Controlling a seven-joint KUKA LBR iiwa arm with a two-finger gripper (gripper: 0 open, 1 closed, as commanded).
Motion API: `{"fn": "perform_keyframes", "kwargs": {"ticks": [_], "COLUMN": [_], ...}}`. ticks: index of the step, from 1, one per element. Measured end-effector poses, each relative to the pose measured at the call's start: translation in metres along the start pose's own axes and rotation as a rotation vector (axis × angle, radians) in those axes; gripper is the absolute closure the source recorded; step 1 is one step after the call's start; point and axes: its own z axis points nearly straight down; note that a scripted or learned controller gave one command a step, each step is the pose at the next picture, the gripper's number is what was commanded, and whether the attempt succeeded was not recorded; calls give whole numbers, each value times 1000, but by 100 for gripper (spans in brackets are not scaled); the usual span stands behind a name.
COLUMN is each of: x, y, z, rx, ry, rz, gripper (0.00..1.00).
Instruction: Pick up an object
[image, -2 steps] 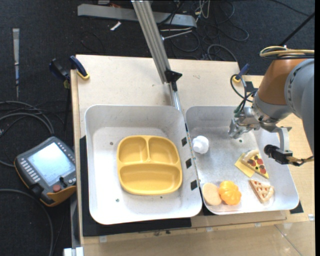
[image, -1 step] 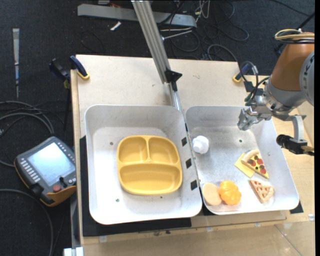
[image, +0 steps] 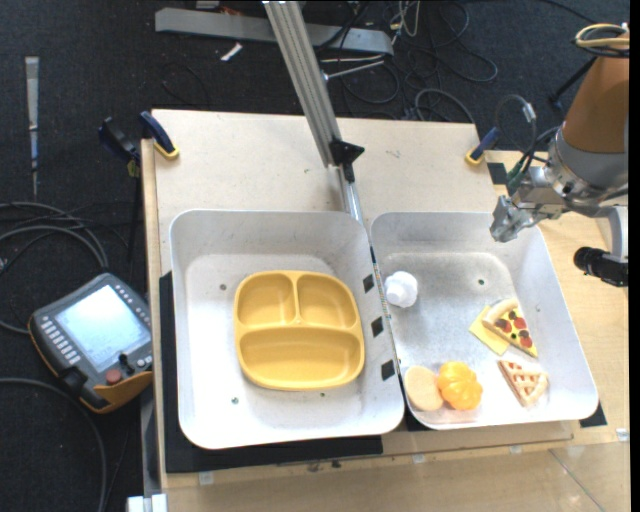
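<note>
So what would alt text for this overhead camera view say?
A grey robot arm's gripper hovers over the right bin's far edge, above a pizza slice, waffle wedge, orange fruit, pale round and white piece. The left bin holds a yellow divided tray.

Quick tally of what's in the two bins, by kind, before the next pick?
Divided yellow plate, left bin: 1
Pizza slice toys, right bin: 2
White round piece, right bin: 1
Orange round piece, right bin: 1
Pale round piece, right bin: 1
Total: 6
</note>
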Motion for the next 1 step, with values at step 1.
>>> {"fn": "perform_keyframes", "kwargs": {"ticks": [1], "x": [0], "y": [2], "z": [-54], "rx": [0], "ry": [0], "rz": [0], "gripper": [100]}}
